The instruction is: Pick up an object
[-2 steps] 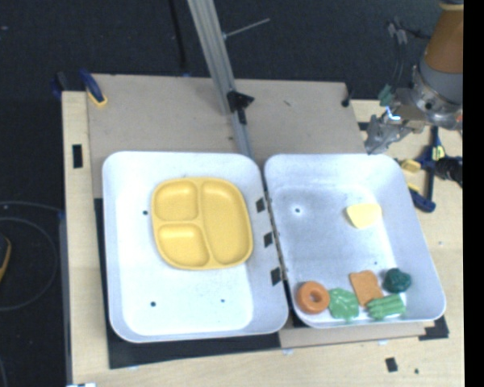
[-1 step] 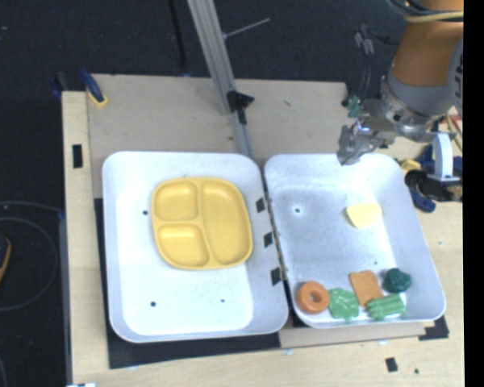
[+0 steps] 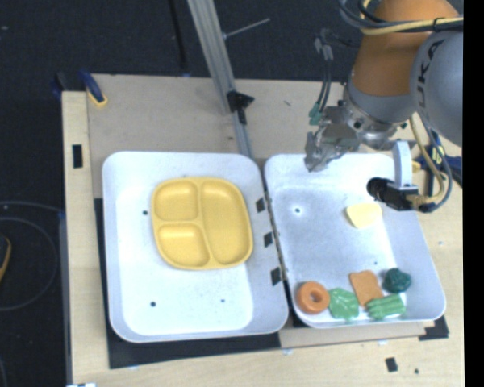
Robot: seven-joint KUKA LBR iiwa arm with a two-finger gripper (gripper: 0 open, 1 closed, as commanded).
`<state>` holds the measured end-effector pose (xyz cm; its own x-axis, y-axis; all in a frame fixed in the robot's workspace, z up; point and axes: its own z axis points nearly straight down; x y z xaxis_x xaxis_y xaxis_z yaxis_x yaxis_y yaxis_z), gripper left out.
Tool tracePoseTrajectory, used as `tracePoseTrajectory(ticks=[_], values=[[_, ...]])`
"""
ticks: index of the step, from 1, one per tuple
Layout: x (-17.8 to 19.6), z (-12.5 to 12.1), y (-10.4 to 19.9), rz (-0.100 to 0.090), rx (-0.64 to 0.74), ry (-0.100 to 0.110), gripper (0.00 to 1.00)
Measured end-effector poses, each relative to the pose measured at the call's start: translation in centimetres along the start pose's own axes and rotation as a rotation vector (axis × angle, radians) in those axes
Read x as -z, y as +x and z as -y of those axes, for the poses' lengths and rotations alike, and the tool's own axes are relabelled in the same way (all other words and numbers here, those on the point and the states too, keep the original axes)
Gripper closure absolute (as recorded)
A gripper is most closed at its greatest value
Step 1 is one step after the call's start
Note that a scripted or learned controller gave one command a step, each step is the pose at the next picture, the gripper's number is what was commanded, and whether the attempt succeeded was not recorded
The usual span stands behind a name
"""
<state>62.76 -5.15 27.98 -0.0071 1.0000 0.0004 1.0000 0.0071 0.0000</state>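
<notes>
My gripper [image 3: 316, 161] hangs over the far left corner of the right bin [image 3: 306, 232], with nothing visible in it. In that bin a pale yellow block [image 3: 363, 214] lies to the gripper's right and nearer the front. Along the front edge sit an orange ring [image 3: 312, 297], a light green lump [image 3: 344, 305], an orange-brown block [image 3: 365, 285], a green piece [image 3: 385, 305] and a dark green ball [image 3: 398, 280]. All of them lie apart from the gripper.
The left bin [image 3: 129, 297] holds a yellow divided plate [image 3: 202, 222]. A slanted metal post [image 3: 218, 63] rises behind the bins, just left of the gripper. A black part of the arm [image 3: 387, 192] hangs over the right bin's right side.
</notes>
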Motion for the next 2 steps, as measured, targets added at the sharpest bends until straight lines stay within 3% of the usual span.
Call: tracePoseTrajectory(ticks=[2], values=[[-1.4,2.3,10.6,0.0,0.001,0.001,1.0]])
